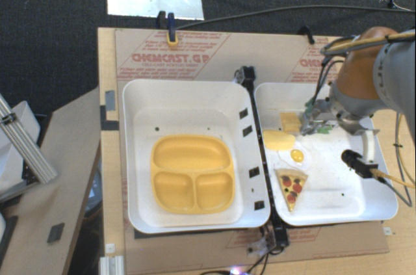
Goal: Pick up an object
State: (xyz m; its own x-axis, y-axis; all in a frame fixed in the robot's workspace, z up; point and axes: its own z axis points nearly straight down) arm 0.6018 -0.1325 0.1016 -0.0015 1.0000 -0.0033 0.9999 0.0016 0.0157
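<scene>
The right bin holds several toy foods. A flat yellow square lies near its back left, with a pale yellow oval piece just in front of it. A small fried egg sits in front of the oval, and a pizza slice points toward the front edge. My gripper hangs low over the bin's back middle, right beside the yellow square's right edge. No object is visibly held.
The left bin holds a yellow divided tray. A black-clipped divider runs between the bins. The arm comes in over the right bin's back right corner. Bare white floor lies in the right bin's front right.
</scene>
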